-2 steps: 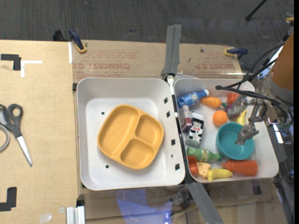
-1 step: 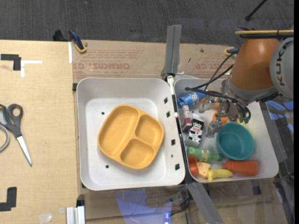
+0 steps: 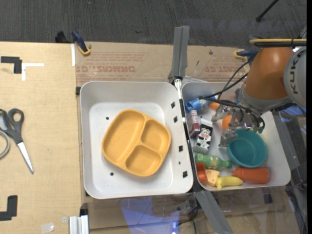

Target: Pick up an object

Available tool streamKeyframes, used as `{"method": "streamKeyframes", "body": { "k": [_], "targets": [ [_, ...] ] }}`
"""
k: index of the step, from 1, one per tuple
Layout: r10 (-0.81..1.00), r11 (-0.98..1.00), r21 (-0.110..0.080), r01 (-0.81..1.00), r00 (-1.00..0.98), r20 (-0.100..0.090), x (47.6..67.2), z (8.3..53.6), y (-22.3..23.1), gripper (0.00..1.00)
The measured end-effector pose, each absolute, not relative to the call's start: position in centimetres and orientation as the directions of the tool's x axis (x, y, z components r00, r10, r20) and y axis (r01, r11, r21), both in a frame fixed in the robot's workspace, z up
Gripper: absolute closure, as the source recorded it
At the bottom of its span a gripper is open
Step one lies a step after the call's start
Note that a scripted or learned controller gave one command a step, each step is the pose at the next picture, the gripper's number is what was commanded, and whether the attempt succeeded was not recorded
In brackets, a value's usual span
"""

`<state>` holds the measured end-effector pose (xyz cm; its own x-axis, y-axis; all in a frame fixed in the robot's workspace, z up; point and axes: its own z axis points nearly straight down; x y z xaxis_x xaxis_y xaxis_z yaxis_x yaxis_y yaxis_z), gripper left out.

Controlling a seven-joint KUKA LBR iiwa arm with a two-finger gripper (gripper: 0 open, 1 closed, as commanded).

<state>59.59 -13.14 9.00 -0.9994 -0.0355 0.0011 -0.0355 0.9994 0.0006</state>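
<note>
jaws (image 3: 237,128) hang over teal bowl (image 3: 248,149), mouth facing up.

A pair of scissors (image 3: 17,135) with grey handles lies on the tan counter (image 3: 39,179) at the left, well apart from the bins. A brown cardboard sheet (image 3: 122,65) with red lettering lies behind the bins, a blue clamp (image 3: 80,42) at its left corner.
</note>
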Motion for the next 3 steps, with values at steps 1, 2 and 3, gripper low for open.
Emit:
{"method": "streamKeyframes", "body": {
  "k": [1,2,3],
  "targets": [
    [-0.038,0.999,0.001,-0.038,-0.999,0.000,59.7,9.8,-13.0,1.00],
    [0.160,0.987,0.000,0.160,-0.987,0.004,65.9,8.9,-9.7,1.00],
    [0.034,0.999,0.000,0.034,-0.999,-0.001,63.7,23.5,-9.7,1.00]
  ]
}}
